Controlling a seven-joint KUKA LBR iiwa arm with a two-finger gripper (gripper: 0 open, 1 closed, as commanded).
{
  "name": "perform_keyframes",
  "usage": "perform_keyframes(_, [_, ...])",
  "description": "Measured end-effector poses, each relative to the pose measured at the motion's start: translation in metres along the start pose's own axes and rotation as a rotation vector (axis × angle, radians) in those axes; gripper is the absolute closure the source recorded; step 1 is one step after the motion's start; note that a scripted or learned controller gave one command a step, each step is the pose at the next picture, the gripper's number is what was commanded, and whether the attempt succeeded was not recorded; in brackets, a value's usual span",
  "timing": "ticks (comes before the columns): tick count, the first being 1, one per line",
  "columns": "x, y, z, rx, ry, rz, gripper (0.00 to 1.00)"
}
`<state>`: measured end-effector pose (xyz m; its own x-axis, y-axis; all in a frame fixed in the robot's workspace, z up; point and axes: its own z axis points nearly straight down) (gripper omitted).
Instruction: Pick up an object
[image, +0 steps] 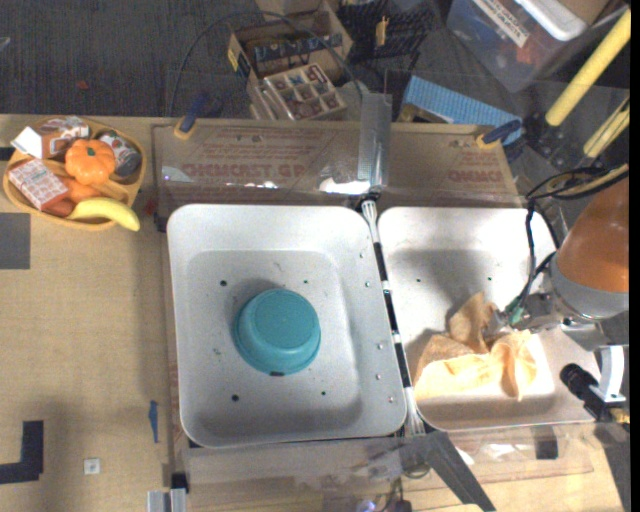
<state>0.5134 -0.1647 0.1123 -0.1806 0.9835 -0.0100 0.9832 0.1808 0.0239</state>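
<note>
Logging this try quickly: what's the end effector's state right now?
End effector: low over the crumpled yellow cloth in the right bin; open or closed, and whether it grips anything, cannot be told.

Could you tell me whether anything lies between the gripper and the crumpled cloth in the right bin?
Nothing visible does. The gripper is already at the upper edge of the tan cloth in the right bin. The teal bowl sits apart in the left bin.

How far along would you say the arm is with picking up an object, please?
Nothing looks lifted yet. The crumpled tan cloth lies on the floor of the right white bin, and the upturned teal plastic bowl sits in the left white bin. The end effector is down at the cloth's edge; gripping and raising remain.
</note>
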Motion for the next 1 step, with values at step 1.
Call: perform_keyframes(1, [0.0001,0.0001,-0.0001,0.0,0.0,-0.001,0.0])
